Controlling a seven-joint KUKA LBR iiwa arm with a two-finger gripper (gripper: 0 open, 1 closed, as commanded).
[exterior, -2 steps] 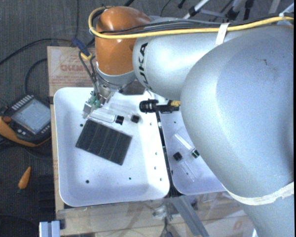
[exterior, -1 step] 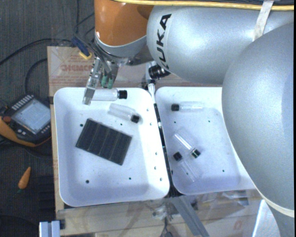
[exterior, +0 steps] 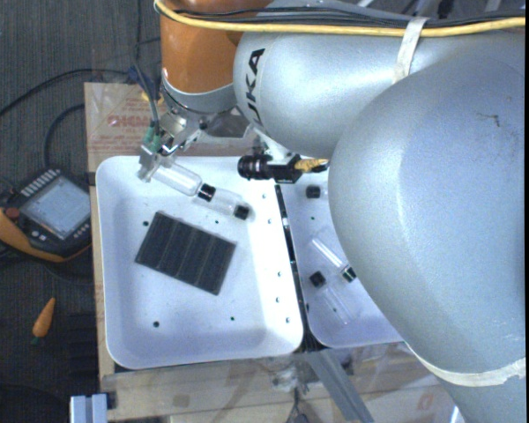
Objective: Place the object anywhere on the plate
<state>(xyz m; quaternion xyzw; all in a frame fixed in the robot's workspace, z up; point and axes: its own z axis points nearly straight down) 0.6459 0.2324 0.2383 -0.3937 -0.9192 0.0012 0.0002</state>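
We are hovering our gripper at the left bin's far corner, fingers pinching one end of a clear tube. Its long axis is running away toward the right, with the dark plate lying just below it.

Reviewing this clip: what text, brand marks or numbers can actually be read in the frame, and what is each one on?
"UKA": black letters on the grey arm, cut off at the orange band; likely part of KUKA.
Pendant on the floor: screen content too blurred to read.
Red print on the board behind the left bin: illegible.
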